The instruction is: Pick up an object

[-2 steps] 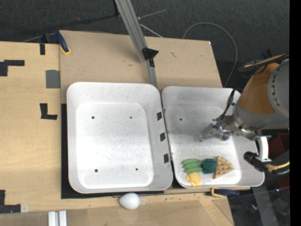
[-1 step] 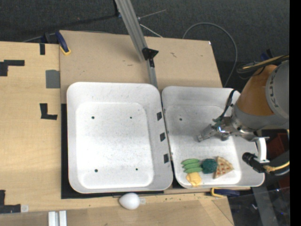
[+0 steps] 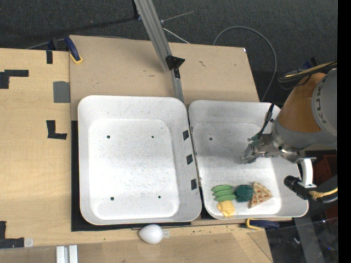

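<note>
Nearest the camera, a white egg-shaped object (image 3: 151, 234) lies on the bench just outside the front rim of the left bin (image 3: 88, 147). Just beyond it, in the front corner of the right bin (image 3: 230, 111), 4 small items sit in a tight cluster: a green pea pod (image 3: 222, 191), a yellow piece (image 3: 226, 207), a dark green broccoli-like piece (image 3: 243, 192) and a pizza slice (image 3: 260, 194). Farther back, the gripper (image 3: 251, 152) hangs over the bin's bare middle, holding nothing; whether its jaws stand apart or together I cannot tell. The cluster lies toward the camera from the gripper, near but not under it. I judge the pizza slice the closest candidate, its long axis pointing roughly toward the gripper.
</note>
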Action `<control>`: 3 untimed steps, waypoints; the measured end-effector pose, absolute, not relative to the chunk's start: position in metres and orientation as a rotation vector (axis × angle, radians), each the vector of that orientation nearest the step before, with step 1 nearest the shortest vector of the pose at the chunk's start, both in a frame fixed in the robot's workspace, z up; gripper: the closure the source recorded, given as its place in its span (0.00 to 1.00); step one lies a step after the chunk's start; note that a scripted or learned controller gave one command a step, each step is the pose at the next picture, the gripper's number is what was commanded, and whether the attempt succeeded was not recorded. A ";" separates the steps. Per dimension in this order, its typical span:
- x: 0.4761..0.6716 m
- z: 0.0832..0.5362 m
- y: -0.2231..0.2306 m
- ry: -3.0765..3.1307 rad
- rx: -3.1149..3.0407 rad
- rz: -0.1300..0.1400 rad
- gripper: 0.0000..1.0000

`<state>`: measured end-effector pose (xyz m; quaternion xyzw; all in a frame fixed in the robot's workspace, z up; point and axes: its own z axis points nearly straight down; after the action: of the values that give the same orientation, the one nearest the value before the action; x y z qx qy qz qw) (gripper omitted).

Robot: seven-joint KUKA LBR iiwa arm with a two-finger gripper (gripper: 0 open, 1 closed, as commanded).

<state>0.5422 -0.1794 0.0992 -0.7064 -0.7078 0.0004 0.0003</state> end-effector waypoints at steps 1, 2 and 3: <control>0.541 0.148 -0.188 -2.224 -2.223 -0.002 1.00; 0.548 0.208 -0.185 -2.227 -2.222 -0.003 1.00; 0.549 0.241 -0.185 -2.226 -2.221 -0.002 1.00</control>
<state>0.5492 -0.1847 0.2414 -0.7063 -0.7079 -0.0008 -0.0013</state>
